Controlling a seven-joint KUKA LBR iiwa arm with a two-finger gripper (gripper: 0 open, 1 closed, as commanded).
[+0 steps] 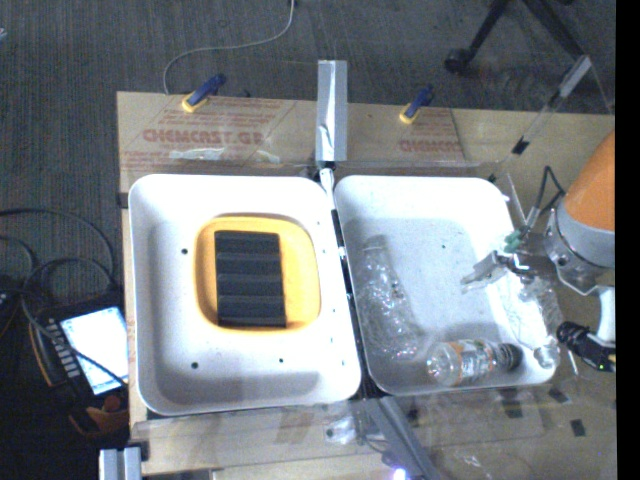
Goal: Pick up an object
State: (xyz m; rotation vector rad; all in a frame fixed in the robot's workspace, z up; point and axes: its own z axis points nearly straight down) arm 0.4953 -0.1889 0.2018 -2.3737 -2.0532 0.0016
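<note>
The claw (500, 260) hangs over the right bin (420, 203) near its right wall; whether it is open or closed I cannot tell. Below it a clear plastic bottle (472, 356) lies on its side, long axis left-right, dark cap rightward. Another crumpled clear bottle (385, 298) lies beside it. The left bin (160, 268) holds a yellow tray (305, 268) with a ribbed black block (248, 279). The brown desk (150, 133) stands on grey carpet (80, 38).

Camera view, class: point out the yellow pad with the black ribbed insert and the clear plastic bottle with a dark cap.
Yellow pad (305, 278): camera view, right border.
Clear plastic bottle (462, 358): camera view, mid-body.
</note>
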